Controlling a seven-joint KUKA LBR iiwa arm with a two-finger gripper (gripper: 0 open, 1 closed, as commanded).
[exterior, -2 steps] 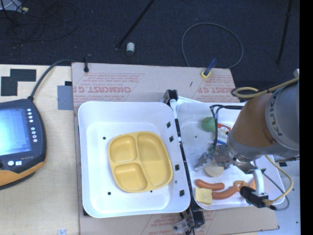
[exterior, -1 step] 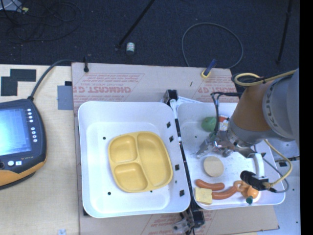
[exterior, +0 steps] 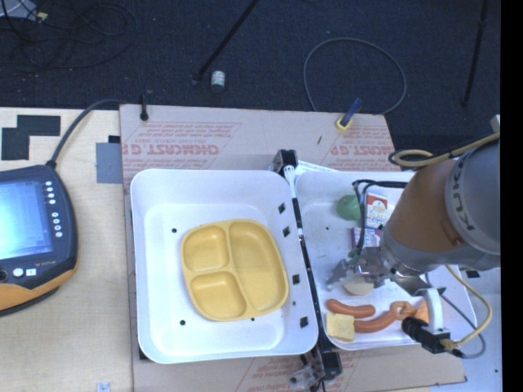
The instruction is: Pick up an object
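In the right bin (exterior: 327, 188), my gripper (exterior: 350, 273) hangs low at the middle, with the grey and orange arm (exterior: 433, 215) covering the bin's right half. A small beige rounded object (exterior: 357, 286) lies directly under the gripper, touching or nearly touching it. In front of it lie two red sausages (exterior: 351, 307) (exterior: 374, 322), a yellow cheese wedge (exterior: 340, 327) and an orange piece (exterior: 403, 309). Behind the gripper sit a green ball (exterior: 349, 207), a white and red carton (exterior: 377, 211) and a purple packet (exterior: 363, 237), partly hidden by the arm.
The left bin (exterior: 155, 219) holds a yellow three-part plate (exterior: 234, 269). A divider ridge (exterior: 296, 243) runs between the bins. A handheld control pendant (exterior: 33, 231) lies on the bench at the far left. A cable (exterior: 458, 341) trails by the right bin's front corner.
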